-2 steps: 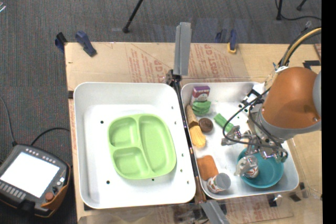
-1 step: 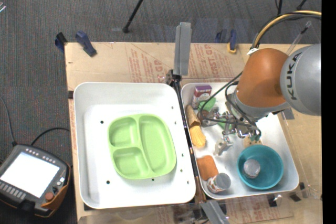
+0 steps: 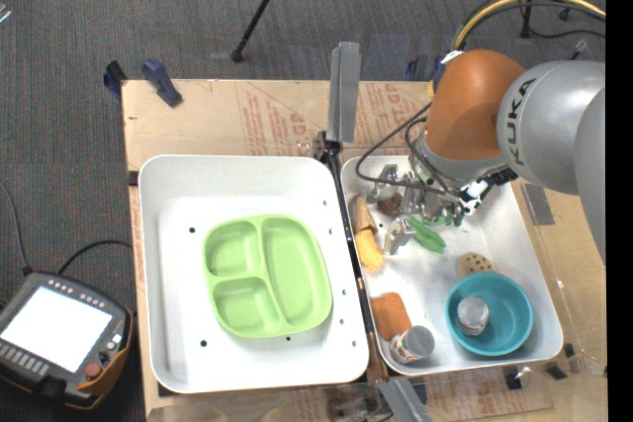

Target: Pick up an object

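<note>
The pick is looking unfinished: nothing is showing between the fingers of the hand (image 3: 407, 224), which is sitting low in the right bin (image 3: 524, 242); whether it is spread or pressed together I cannot tell. A green object (image 3: 431, 235) is lying just beside it, a yellow corn-like piece (image 3: 369, 247) slightly further left

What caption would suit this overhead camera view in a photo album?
Grey-and-orange robot arm lowers its gripper into the right bin of small objects; a green divided plate sits in the left bin.
</note>
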Robot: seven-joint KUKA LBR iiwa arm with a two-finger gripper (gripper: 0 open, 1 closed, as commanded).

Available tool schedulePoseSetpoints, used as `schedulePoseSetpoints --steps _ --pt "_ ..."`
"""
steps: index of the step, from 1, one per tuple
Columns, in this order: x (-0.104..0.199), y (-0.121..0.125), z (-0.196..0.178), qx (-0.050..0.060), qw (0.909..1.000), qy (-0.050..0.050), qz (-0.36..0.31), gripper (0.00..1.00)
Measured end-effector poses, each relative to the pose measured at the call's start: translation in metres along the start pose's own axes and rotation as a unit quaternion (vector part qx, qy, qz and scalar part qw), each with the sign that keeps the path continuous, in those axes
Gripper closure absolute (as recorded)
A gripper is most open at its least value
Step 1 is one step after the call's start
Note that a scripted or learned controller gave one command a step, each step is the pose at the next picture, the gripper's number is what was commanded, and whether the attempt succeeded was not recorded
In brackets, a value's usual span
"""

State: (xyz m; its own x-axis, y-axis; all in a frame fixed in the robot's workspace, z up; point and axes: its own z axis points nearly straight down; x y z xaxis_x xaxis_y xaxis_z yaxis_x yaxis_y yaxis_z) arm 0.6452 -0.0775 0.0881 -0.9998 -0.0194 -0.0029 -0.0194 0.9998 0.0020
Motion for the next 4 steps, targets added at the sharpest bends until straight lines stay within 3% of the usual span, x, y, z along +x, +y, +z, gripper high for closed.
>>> schedulePoseSetpoints --steps 1,2,3,4 --pt "0.055 -0.045 0.0 0.001 0.9983 0.001 -0.059 0.0" --pt "0.063 -0.03 0.0 0.0 0.9998 0.002 0.019 0.0" --pt "0.007 -0.009 0.0 0.0 0.998 0.0 0.063 0.0" --pt "0.049 -0.057 0.0 0.001 0.9866 0.001 0.163 0.0"
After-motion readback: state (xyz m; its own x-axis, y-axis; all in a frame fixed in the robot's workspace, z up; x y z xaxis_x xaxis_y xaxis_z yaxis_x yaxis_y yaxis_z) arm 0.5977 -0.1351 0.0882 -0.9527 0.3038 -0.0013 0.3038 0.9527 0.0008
